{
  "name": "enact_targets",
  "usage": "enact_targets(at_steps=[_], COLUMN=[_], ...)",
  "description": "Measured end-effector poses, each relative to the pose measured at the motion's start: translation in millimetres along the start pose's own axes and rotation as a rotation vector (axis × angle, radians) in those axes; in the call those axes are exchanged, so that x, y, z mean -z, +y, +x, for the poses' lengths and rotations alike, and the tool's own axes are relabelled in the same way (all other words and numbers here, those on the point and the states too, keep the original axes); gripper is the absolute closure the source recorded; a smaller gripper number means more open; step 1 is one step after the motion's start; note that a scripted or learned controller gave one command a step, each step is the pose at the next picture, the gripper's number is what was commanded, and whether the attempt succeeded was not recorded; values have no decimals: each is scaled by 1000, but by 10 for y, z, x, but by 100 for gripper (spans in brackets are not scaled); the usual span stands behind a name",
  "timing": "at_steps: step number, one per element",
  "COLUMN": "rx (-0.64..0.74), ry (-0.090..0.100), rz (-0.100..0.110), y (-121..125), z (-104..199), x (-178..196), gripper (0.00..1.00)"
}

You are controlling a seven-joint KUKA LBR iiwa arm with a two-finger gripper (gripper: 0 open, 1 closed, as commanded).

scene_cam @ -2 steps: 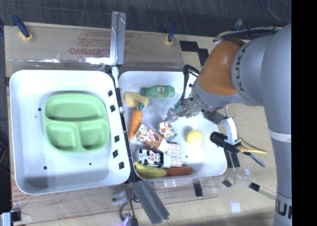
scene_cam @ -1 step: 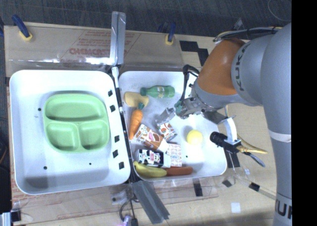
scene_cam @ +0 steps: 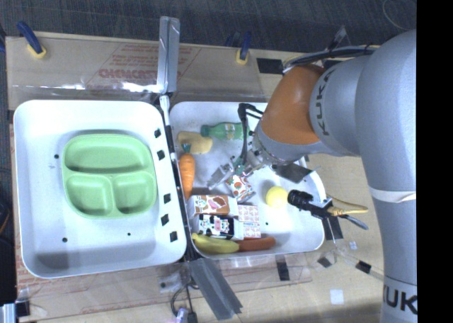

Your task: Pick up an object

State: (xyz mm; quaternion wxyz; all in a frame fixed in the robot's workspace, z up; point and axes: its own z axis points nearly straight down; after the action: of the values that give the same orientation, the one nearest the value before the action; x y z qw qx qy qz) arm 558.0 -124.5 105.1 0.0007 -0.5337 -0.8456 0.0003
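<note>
Grey arm (scene_cam: 375,102) over small red-and-white carton (scene_cam: 240,185) beneath gripper (scene_cam: 237,173), grip state indiscernible.

Even overhead light, soft shadows inside left bin (scene_cam: 28,173); slight blur throughout.

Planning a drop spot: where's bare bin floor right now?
Left bin: bare white floor all round the green tray, widest along the near edge. Right bin: crowded, with carrot, banana, boxes and yellow ball; only small gaps.
</note>
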Motion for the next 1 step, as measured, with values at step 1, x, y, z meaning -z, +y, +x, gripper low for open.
enact_targets(at_steps=[1], rx=[-267], ry=[0], rz=[1], y=[-383], z=[-77], x=[-132], gripper=[0])
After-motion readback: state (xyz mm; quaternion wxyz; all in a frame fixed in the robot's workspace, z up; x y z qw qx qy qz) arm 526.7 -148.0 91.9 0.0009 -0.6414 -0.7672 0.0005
